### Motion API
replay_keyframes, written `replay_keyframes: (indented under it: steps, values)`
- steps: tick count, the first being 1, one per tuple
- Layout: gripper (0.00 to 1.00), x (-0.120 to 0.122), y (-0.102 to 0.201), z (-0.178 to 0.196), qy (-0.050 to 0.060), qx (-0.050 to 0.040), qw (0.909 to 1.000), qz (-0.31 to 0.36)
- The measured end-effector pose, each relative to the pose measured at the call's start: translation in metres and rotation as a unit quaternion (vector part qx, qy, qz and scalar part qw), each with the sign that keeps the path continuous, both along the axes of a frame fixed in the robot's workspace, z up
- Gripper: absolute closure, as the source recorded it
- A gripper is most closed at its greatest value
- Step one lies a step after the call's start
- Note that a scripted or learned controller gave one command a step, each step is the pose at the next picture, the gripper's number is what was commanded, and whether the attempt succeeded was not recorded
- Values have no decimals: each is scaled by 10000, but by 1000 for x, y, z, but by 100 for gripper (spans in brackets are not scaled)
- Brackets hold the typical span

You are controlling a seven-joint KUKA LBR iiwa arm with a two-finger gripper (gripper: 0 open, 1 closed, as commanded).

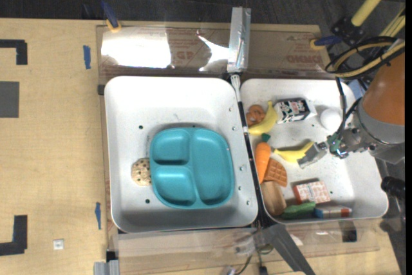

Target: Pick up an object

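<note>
Two white bins side by side on the table (45,138). In the left bin (122,106), a teal divided plate (191,166) with a cookie (141,171) touching its left edge. In the right bin (360,193), crowded toward the left wall: a carrot (262,158), a waffle (277,171), a small milk carton (291,109), a white egg (329,119), a red packet (311,191), a marker (331,210) along the near wall. Jaws (313,155) low over the right bin, tips against the right end of a yellow banana (293,152); apart or clamped, impossible to tell. Arm cut off at right edge. Items near the bin's near-left corner too overlapped to name.
</note>
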State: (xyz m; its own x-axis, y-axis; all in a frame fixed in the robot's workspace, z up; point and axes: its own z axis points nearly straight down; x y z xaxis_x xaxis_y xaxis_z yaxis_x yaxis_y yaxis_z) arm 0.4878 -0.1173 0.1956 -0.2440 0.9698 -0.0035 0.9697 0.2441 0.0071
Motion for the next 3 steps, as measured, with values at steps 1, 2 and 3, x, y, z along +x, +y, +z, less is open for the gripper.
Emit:
replay_keyframes:
  steps: [1,2,3]
  values:
    - [0,-7,18,50,16,8,9986,-528]
    - [0,32,59,-14,71,16,9999,-151]
    - [0,33,17,-84,53,14,9957,-929]
